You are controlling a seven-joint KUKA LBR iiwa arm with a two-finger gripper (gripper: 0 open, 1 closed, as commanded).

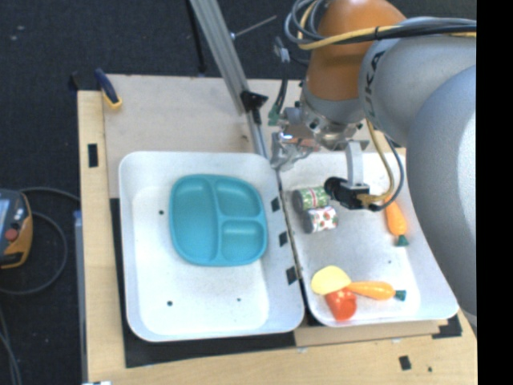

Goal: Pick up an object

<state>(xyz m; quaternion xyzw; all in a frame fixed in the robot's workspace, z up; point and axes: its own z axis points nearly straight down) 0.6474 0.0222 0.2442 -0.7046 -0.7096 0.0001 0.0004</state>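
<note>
Nearest the camera, along the front edge of the right bin, a small cluster lies packed together: a red piece tucked under a yellow rounded piece, with an orange carrot-like toy lying crosswise beside them, its green tip pointing right. They touch one another, which I judge would make a clean grab awkward there.

The left bin holds a teal divided plate lying flat near its middle, too broad and low for my fingers to close around, I think.

Farther back in the right bin, just beside the wall the two bins share, sits a small can on its side, and touching it on the near side a little white patterned cube. A second orange carrot lies by itself towards the right wall, with open floor around it. Any of these could be the object to pick; the lone carrot looks the easiest, being apart from the rest.

My gripper hangs over the far end of the dividing wall, beyond the can and above it rather than around anything. From this angle the fingers are a small tangle of metal against the bin rim, so I cannot tell whether they are spread or closed; nothing is visibly between them. My wrist points steeply down, the orange band bulging above it, cables looped over the top, and the grey arm sweeps in from the right across the bin's far corner.
</note>
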